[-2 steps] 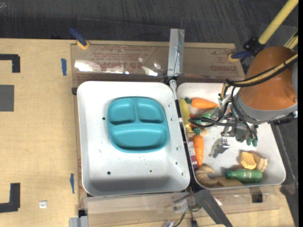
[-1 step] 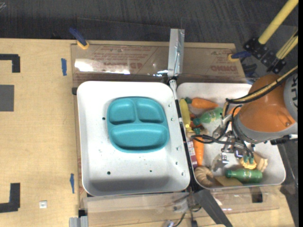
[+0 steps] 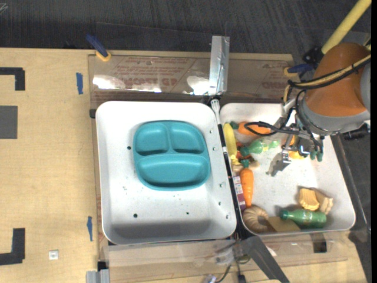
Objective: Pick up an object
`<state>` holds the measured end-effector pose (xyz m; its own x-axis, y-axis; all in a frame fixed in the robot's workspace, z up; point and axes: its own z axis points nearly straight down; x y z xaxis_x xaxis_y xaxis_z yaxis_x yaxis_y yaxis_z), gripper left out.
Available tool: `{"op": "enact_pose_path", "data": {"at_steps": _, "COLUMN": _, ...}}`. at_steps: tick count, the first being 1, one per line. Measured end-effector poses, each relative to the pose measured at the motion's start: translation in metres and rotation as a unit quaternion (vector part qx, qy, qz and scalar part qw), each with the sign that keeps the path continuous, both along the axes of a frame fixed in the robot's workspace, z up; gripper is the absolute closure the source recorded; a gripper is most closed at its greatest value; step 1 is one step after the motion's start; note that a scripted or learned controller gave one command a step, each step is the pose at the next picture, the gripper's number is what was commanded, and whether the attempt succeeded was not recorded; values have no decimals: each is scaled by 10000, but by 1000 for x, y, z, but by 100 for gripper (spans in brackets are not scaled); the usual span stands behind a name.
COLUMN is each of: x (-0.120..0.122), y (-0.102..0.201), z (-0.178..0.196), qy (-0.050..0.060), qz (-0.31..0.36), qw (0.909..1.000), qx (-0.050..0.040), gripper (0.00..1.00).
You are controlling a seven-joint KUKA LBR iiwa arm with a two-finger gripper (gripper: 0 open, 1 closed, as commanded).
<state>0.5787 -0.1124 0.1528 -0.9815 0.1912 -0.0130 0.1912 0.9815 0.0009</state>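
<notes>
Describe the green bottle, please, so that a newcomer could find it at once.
Start at the right white bin, the one crowded with toy food. Along its near edge lies the green bottle on its side, between a tan ring-shaped pastry and a crumpled yellow-tan piece. It is the only large green thing there.

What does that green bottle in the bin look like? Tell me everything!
The green bottle looks like a small shiny plastic toy. It lies on its side near the front edge of the right bin, with its narrow neck pointing left toward a tan ring-shaped toy. A tan crumpled-looking toy sits right behind it.
</notes>
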Motion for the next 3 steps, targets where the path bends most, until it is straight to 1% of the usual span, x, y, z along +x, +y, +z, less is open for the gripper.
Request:
{"op": "enact_pose_path", "data": {"at_steps": 1, "x": -29, "y": 15, "z": -63, "qy": -12, "qz": -365, "qw": 9993, "qx": -2, "gripper": 0}}
{"op": "enact_pose_path", "data": {"at_steps": 2, "x": -70, "y": 9, "z": -63, "qy": -10, "qz": -760, "qw": 9971, "qx": 10, "gripper": 0}}
{"op": "enact_pose_path", "data": {"at_steps": 3, "x": 2, "y": -33, "z": -9, "qy": 0, "qz": -686, "qw": 9976, "qx": 3, "gripper": 0}}
